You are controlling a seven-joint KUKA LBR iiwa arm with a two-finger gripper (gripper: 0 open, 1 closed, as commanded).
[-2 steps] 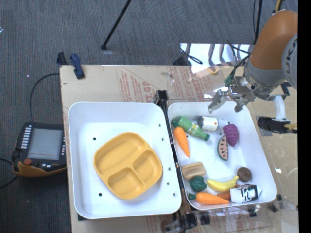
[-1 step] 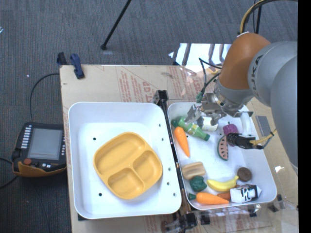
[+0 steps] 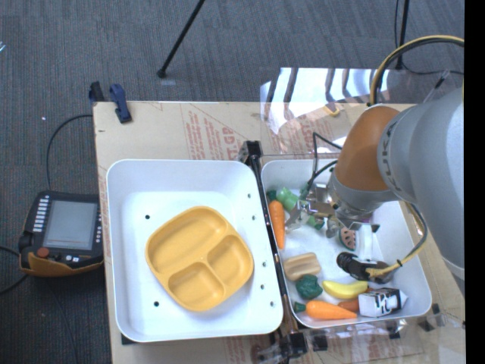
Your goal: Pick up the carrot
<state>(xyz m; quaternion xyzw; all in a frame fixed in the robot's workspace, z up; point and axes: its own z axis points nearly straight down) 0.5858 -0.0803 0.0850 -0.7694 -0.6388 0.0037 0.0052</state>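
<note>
An orange carrot with a green top lies lengthwise along the left wall of the right bin. A second orange carrot lies near that bin's front edge. My gripper hangs low in the right bin under the orange wrist band, just to the right of the first carrot. Nothing visibly sits in its grasp, and the arm's body hides much of it.
The right bin also holds a tan bread roll, a green broccoli, a yellow banana and a small white carton. A yellow divided plate lies in the left bin.
</note>
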